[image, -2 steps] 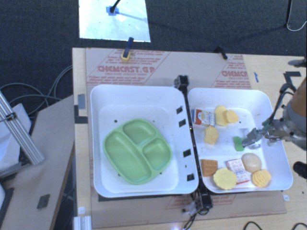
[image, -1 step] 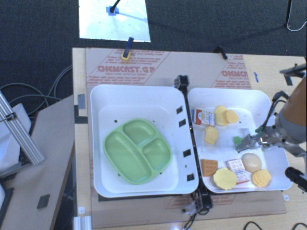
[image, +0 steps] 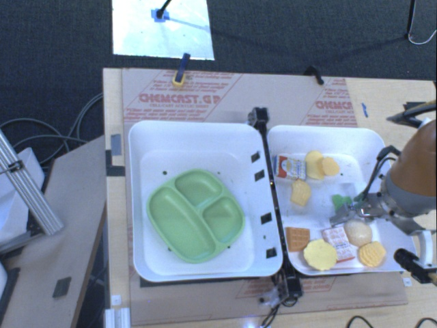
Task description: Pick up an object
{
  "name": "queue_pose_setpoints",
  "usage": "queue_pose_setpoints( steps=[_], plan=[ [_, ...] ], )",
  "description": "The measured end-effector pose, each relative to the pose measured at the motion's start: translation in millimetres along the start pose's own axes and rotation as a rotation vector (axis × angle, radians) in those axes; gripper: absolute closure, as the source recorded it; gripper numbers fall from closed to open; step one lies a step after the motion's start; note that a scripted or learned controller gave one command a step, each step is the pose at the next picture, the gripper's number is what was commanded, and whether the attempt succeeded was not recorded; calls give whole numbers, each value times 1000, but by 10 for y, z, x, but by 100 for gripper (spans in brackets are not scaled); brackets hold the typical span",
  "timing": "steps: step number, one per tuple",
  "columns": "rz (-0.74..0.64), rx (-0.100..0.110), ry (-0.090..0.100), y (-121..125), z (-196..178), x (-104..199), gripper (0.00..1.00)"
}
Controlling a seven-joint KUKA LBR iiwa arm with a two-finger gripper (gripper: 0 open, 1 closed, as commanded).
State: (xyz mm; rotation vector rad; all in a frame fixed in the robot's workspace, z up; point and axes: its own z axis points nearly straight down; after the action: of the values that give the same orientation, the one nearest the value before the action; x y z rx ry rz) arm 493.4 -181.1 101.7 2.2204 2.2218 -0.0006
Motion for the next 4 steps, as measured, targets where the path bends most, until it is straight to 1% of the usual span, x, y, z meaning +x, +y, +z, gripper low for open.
queue_pose_setpoints(
  steps=[1,2,3,4],
  plan=[
    [-1,0,1,7,180,2,0],
    [-1,-4,0,17,67,-1,100],
    [-4,-7,-2,118,-509,-54,100],
    [-3,-7,-2,46,-1087,-86,100]
  ],
)
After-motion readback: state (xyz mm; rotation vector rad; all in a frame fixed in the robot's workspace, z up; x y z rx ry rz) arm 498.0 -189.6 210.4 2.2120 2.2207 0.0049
